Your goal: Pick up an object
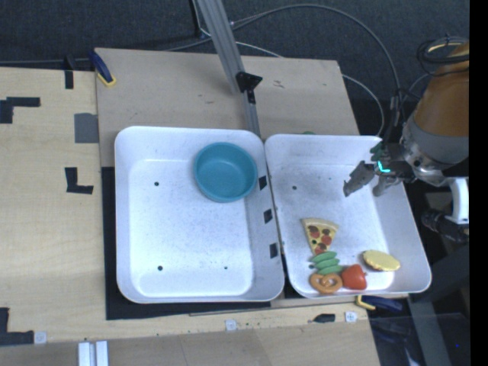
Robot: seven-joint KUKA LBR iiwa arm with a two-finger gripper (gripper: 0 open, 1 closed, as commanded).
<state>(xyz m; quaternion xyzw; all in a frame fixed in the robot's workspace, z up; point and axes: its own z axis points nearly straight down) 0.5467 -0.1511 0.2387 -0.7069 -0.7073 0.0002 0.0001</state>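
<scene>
My gripper (367, 184) hangs over the upper right part of the right bin (305, 166), its two dark fingers spread open with nothing between them. Below it in the same bin lie a pizza slice (319, 235), a green pea pod (325, 262), a brown pretzel (325, 282), a red tomato (354, 277) and a yellow cookie-like piece (380, 261). The toys cluster at the bin's front right, well clear of the fingers. A blue bowl (225, 171) sits at the back of the left bin (152, 227).
A grey metal pole (221, 33) slants down from the top to the gap between the bins. Black cables (366, 67) loop behind the right bin. A yellow and blue clip (104, 72) lies at the board's far left corner.
</scene>
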